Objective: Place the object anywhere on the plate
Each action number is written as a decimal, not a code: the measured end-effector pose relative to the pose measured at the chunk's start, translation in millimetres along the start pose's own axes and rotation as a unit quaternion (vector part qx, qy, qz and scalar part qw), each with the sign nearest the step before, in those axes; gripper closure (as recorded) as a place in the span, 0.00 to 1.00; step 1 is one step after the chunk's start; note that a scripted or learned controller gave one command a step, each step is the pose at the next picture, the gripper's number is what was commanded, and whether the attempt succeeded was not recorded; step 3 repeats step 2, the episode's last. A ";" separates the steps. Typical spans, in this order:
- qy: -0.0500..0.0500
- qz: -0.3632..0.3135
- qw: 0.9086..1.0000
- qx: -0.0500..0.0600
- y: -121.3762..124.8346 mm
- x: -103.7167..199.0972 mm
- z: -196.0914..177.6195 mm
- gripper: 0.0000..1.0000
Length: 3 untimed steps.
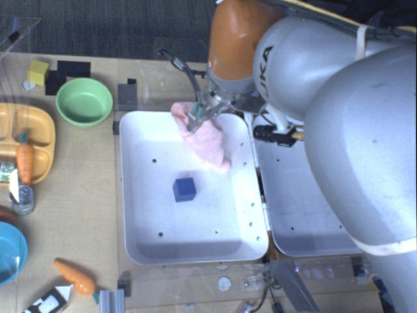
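at the far left a yellow divided tray [36,128] holds a toy carrot [25,163], with a green bowl [84,101] above right of it, a blue plate [12,252] at the lower left edge and a second carrot [75,277] lying on the bench near the bottom. the left white bin [140,240] in mid-frame holds a small dark blue cube [184,189] near its middle and a soft, crumpled pale pink cloth [207,139] in its upper right part. the gripper [195,122] sits right on the cloth's upper end with cloth bunched at its tips, though i cannot tell whether it is clenched or released; the right white bin [296,233] lies largely under the grey arm.
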State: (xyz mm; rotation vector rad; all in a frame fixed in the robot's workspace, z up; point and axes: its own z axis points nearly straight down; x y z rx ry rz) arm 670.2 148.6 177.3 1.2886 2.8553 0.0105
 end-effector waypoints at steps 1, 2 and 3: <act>0.001 -0.161 0.987 0.000 21.1 86.0 -12.7 1.00; 0.003 -0.114 0.993 0.002 -18.0 132.9 51.8 1.00; 0.003 -0.114 0.993 0.002 -18.0 132.9 51.8 1.00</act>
